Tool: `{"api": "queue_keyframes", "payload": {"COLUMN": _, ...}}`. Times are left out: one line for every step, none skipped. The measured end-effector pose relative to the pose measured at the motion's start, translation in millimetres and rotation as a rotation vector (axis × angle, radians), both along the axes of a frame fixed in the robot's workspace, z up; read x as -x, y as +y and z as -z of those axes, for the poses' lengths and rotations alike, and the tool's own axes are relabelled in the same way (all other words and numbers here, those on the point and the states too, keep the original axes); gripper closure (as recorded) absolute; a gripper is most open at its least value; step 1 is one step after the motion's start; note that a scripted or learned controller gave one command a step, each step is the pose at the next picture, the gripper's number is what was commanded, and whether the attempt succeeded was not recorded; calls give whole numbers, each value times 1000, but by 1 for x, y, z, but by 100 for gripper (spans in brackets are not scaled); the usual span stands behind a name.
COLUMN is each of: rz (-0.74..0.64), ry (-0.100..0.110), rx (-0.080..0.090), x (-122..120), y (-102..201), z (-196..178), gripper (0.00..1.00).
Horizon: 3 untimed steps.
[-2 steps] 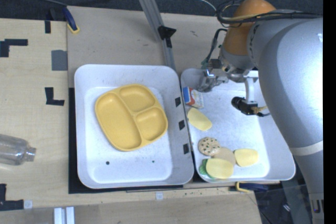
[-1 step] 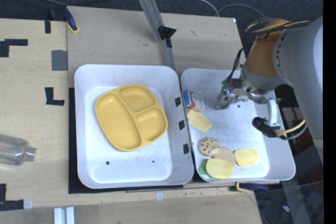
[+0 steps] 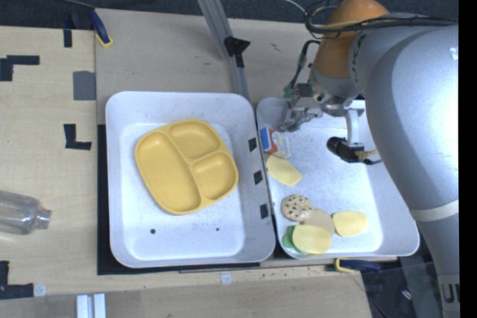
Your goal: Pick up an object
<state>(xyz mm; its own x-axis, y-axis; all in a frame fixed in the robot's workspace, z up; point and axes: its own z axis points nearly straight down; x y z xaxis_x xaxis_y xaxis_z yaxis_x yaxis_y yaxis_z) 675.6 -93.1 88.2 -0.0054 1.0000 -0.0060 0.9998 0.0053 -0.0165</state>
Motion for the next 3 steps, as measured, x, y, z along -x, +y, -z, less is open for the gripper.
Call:
{"api": "queue_keyframes", "payload": {"rz": 11, "ry": -14, "rx": -2, "x": 23, "y": -78, "z": 0, "gripper": 100}}
{"api": "queue_keyframes", "payload": {"rz": 2, "ry": -2, "rx": 2, "x": -3, "y": -9, "z": -13, "gripper": 100}}
{"api": "queue_keyframes", "payload": {"rz": -3, "ry": 10, "rx": -18, "x": -2, "y": -57, "z": -1, "gripper": 100}}
